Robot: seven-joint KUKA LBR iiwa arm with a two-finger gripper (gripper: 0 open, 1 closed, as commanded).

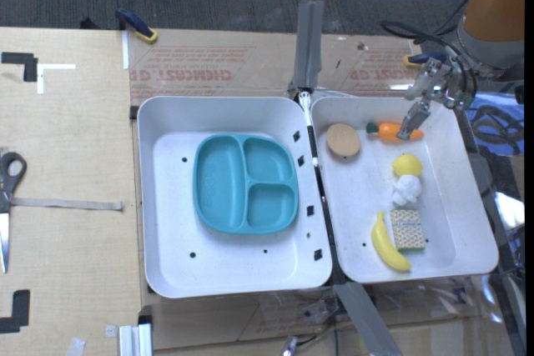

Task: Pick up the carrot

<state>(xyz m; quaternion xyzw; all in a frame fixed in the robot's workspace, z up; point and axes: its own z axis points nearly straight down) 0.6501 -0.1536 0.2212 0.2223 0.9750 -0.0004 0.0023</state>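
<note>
I see the carrot [389,130] near the far wall of the right bin [471,179], its long axis running left to right, green top pointing left toward the round tan piece [343,140]; the gripper [410,129] comes down from the right and its tip sits at the carrot's right end, touching or just over it; whether the pincer is spread or pinching I cannot tell from here; the carrot's body lies to the left of the tip, so I judge the grasp needs a small shift left along that axis; the lemon [407,164] sits just nearer.
</note>
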